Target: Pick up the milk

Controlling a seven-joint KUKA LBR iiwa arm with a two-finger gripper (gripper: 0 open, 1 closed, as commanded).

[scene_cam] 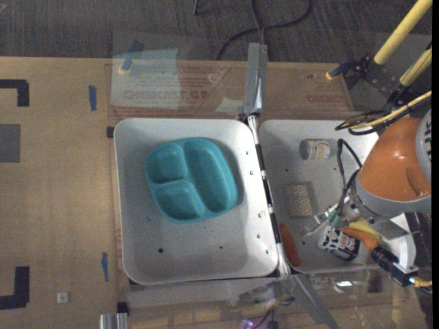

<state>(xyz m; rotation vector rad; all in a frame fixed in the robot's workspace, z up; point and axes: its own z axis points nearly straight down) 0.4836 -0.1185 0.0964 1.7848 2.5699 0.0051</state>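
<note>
A: Where's the milk?
B: That small black-and-white carton [339, 242], right bin's [274, 184] near end, touching the gripper [337, 219].
A: Neighbours?
B: Can [315, 149], waffle [298, 200], carrot [289, 244].

cam: single, fixed overhead — slanted down | covers both bins [130, 204] — arm [394, 166] enters right

My orange band [394, 166] looks glossy; white bins [130, 204] smooth matt plastic, teal plate [192, 179] smooth plastic, bench [55, 204] matt wood.
</note>
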